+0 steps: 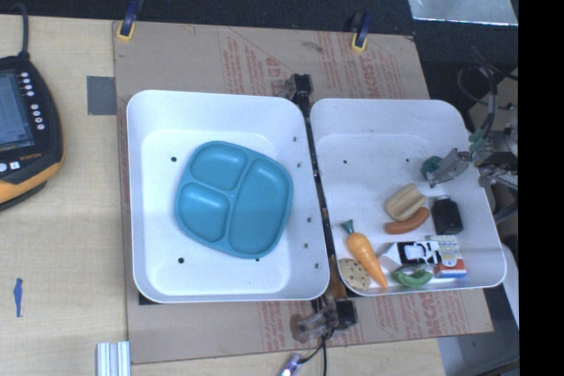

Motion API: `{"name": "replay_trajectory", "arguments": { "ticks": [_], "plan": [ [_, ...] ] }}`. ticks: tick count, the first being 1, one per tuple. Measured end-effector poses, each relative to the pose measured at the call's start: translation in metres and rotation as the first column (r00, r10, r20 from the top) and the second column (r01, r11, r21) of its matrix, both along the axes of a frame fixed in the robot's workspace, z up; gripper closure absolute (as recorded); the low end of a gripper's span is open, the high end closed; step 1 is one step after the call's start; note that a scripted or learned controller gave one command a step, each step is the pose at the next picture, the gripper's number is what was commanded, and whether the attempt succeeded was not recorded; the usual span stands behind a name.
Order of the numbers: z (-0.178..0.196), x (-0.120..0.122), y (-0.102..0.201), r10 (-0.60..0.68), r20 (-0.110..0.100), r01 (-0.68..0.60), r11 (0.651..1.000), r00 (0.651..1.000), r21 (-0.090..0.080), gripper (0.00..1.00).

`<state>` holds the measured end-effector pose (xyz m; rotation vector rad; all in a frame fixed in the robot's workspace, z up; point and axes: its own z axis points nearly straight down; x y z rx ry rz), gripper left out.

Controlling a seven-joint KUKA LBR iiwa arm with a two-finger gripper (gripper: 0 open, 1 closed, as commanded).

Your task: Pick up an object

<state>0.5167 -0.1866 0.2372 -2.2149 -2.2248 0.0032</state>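
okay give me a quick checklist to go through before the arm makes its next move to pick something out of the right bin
1. Objects present in right bin: ok; carrot, sausage, bread roll and black block lie there.
2. Pincer over right bin: ok, near its right rim.
3. Pincer open for a grasp: cannot tell.
4. Pincer holding anything: cannot tell; blurred.
5. Carrot free of neighbours: not ok; it touches a round cracker.
6. Blue divided plate out of the way: ok, in left bin.

Right bin's [388,114] far half open; toys [414,238] crowd near corner.
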Motion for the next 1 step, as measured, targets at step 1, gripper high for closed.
{"name": "replay_trajectory", "arguments": {
  "ticks": [1],
  "plan": [
    [-0.1455,0.0869,-0.0211,0.003,-0.004,-0.003,1.000,1.000,0.000,0.00]
  ]
}}
